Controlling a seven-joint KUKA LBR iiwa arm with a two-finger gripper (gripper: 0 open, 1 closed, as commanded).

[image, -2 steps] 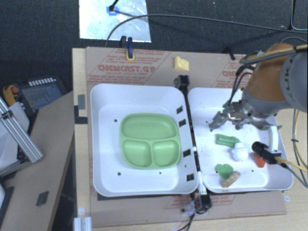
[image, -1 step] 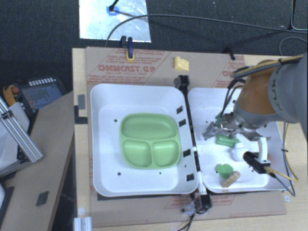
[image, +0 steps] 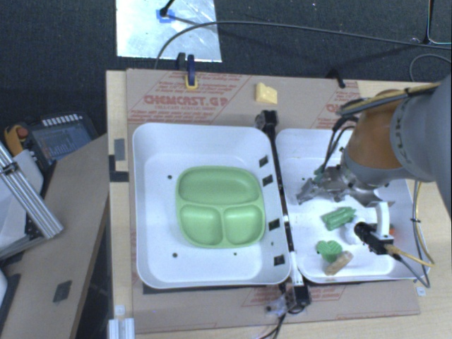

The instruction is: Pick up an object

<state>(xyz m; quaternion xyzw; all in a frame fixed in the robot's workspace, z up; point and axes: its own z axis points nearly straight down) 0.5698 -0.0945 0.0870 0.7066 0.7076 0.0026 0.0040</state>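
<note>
Approach step judged underway: gripper (image: 308,189) hangs low in the right bin (image: 300,147); its opening cannot be told, nothing seen held. Green block (image: 338,217) just beside, toward the near rim; a short shift and descent would be called for.

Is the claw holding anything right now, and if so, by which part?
Cannot be told. The claw sits low in the right bin, apart from the green block.

The grey arm (image: 424,129) wears an orange band, dark cables apparently running beside its wrist.
</note>
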